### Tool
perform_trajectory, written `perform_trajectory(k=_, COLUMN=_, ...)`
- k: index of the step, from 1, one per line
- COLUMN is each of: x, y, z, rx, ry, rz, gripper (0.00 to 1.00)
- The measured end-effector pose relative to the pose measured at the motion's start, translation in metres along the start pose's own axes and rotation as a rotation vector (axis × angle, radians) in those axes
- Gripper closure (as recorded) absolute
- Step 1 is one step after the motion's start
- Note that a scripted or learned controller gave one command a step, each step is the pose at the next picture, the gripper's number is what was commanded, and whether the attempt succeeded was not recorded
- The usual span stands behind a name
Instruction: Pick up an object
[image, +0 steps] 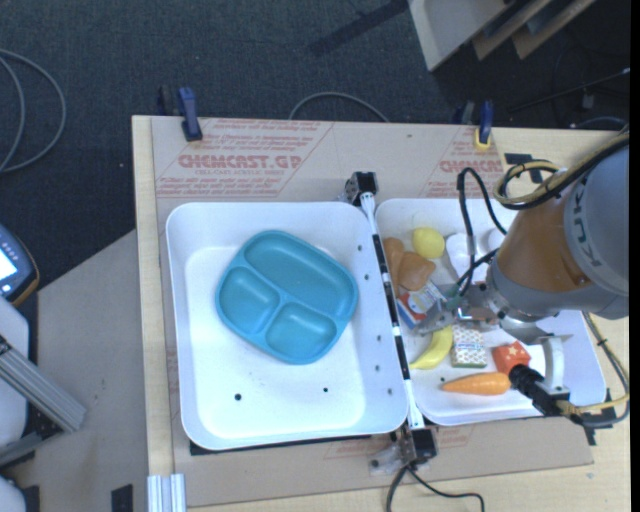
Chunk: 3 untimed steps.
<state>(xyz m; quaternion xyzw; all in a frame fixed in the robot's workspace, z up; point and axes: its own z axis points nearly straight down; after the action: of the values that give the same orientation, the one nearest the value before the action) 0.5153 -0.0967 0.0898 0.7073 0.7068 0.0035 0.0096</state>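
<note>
While claw (462, 312) hovers, banana (434, 349) just below-left

The left bin (190, 330) contains 1 blue 3-compartment plate (287, 296). 2 blue clamps (188, 111), apparently, grip the bench (250, 160) rear edge.

left bin (190, 330): divided plate (287, 296) near its middle | right bin (590, 380): banana (434, 349), carrot (477, 384) by front edge; lemon (428, 242) toward back edge

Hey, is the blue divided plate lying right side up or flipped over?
Right side up: the blue plate in the left bin shows its three hollow compartments facing upward.
</note>
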Motion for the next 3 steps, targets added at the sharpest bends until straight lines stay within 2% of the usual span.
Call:
perform_trajectory(k=2, x=-0.0011, y=0.0028, z=0.0011, rx=0.006, ry=0.001, rz=0.0, gripper=0.0)
perform_trajectory(k=3, x=0.0001, y=-0.0006, z=0.0, rx=-0.001, ry=0.0, rz=-0.001, gripper=0.0)
